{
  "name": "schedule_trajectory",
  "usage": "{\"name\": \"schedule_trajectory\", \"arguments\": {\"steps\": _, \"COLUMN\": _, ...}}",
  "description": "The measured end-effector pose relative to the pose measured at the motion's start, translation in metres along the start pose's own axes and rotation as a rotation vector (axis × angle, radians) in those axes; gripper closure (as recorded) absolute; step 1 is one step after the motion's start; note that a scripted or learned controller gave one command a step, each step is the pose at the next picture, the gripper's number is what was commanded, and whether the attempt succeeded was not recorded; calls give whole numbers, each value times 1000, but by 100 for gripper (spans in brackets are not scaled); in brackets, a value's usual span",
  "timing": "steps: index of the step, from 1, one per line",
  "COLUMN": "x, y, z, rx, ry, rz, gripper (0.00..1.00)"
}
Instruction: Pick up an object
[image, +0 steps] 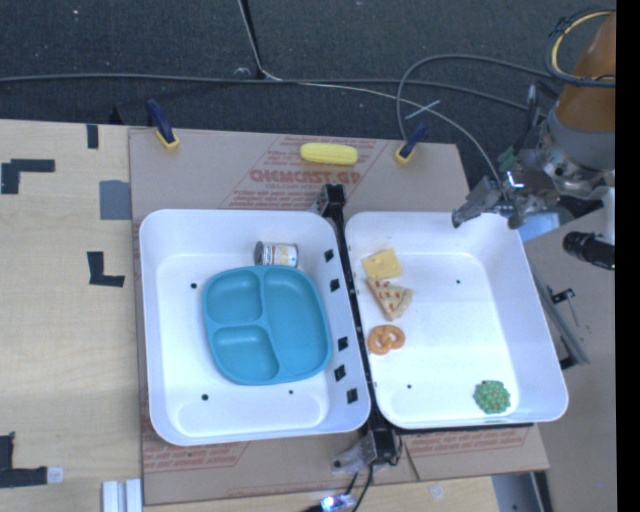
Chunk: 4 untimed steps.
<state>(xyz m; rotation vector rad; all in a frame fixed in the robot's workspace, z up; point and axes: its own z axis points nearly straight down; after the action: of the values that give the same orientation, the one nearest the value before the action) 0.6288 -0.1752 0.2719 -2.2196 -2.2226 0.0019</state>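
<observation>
Two shallow white bins sit side by side on a brown cardboard sheet. The left bin (165, 300) holds a blue divided plate (267, 325) with three compartments, lying flat in the middle of the bin. Just beyond the plate's far edge lies a small tin can (276, 254) on its side, close to the plate.

The right bin (520, 330) holds four small things. Near its left wall, a yellow cheese wedge (381, 265) lies at the far end; just nearer is a pizza slice (391, 297), and nearer still a pretzel (385, 340), the three forming a short column. A green broccoli piece (491, 397) lies well apart from them in the near right corner.

Outside the bins, a yellow banana (328, 153) lies on the cardboard beyond the far edge, between two yellow-tipped clamps.

The gripper (490, 205) hangs over the far right corner of the right bin, well apart from all four things in it. Nothing is seen in its grasp; how wide it stands cannot be told from this angle.
</observation>
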Motion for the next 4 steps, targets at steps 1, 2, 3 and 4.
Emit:
{"name": "schedule_trajectory", "arguments": {"steps": 1, "x": 10, "y": -3, "z": 50, "rx": 4, "ry": 0, "rz": 0, "gripper": 0}}
{"name": "schedule_trajectory", "arguments": {"steps": 2, "x": 12, "y": -9, "z": 113, "rx": 5, "ry": 0, "rz": 0, "gripper": 0}}
{"name": "schedule_trajectory", "arguments": {"steps": 3, "x": 14, "y": -18, "z": 161, "rx": 4, "ry": 0, "rz": 0, "gripper": 0}}
{"name": "schedule_trajectory", "arguments": {"steps": 4, "x": 15, "y": -16, "z": 148, "rx": 1, "ry": 0, "rz": -2, "gripper": 100}}
